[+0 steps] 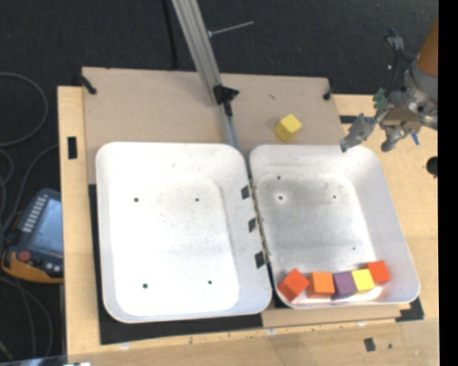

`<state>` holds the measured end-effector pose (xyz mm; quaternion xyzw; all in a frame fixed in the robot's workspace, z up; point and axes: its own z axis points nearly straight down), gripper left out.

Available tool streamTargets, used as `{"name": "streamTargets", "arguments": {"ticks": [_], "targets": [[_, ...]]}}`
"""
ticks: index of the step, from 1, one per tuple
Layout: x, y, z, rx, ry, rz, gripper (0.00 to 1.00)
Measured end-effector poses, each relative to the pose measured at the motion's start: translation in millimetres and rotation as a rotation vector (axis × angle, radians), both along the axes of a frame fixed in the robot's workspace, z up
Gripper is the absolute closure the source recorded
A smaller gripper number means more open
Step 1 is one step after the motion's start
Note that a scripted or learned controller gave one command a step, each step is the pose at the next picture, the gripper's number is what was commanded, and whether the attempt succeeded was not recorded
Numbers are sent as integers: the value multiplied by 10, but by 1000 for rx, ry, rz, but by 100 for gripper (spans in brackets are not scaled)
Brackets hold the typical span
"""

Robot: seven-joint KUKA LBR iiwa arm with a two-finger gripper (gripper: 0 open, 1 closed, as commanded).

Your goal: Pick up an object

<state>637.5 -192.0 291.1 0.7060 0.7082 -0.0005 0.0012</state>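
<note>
Five small cubes in the right bin (pixel 366 175), lined up along its near wall: red-orange cube (pixel 294 283) at the left end, tipped on a corner, then orange cube (pixel 323 282), purple cube (pixel 343 283), yellow cube (pixel 363 280) and red cube (pixel 378 271), each touching the next. Probably slid there down the sloping floor, hence the tight row against the rim. One more, a loose yellow cube (pixel 288 126), out on the bench (pixel 160 105) beyond both bins, near the far edge of the right bin and apart from everything else. Left bin (pixel 168 227) with nothing but dark specks on its floor.

Gripper (pixel 372 132) up at the right bin's far right corner, over the rim, well apart from the row and nearer the loose yellow cube. Jaws spread wide, two grey prongs pointing down, nothing between them. Likely parked or mid-approach, no target settled yet.

Cubes plain, matte, seemingly foam or wood, easy to pinch singly but awkward in a packed row: little room for prongs between neighbours and the wall. Red-orange cube at the open end probably the easiest pick.
</note>
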Motion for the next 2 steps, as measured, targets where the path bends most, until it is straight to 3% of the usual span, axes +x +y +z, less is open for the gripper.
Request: {"name": "streamTargets", "arguments": {"ticks": [1,2], "targets": [[-838,334,207,3,-1,-4,0],[-1398,1496,861,4,-6,7,0]]}}
